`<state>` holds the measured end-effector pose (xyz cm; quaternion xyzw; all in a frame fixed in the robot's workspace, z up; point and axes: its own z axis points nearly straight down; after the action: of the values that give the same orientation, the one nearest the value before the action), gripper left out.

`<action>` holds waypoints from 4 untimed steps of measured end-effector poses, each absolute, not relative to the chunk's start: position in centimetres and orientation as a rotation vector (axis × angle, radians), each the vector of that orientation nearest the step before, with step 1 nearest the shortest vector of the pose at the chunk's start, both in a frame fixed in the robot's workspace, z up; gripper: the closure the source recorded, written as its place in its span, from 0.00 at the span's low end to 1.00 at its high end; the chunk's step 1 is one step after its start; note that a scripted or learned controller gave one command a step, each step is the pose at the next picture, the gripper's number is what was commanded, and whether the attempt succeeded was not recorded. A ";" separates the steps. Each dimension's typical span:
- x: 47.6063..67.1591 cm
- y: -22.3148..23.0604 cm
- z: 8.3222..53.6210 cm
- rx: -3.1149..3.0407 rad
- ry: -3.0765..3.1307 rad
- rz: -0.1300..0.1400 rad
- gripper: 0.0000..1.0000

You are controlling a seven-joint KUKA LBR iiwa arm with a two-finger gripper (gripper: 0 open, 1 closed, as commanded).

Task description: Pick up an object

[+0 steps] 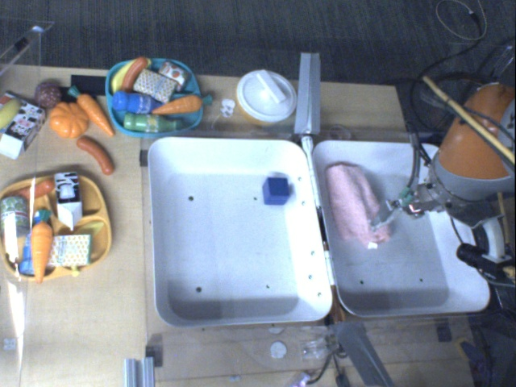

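A pink rolled cloth (351, 198) lies in the right bin (419, 285), along its left side. A small blue cube (276, 189) sits in the left bin (226, 280), near its upper right corner. My gripper (385, 215) reaches in from the right, low over the right bin. Its tip is at the lower right end of the pink cloth, touching or nearly touching it. The grey arm with its orange band (476, 139) stands over the bin's right edge.
A blue bowl (153, 97) and a yellow tray (53, 229) of toy food stand left of the bins, with loose toy vegetables (79, 121) nearby. A white lid (267, 95) sits behind the left bin. Cables (463, 18) hang at the right.
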<state>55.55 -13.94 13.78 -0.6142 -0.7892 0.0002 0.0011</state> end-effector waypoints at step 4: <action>56.6 -14.4 13.1 -1.963 -2.455 -0.001 0.00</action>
<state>56.56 -14.40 13.12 -0.6246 -0.7810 -0.0003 -0.0008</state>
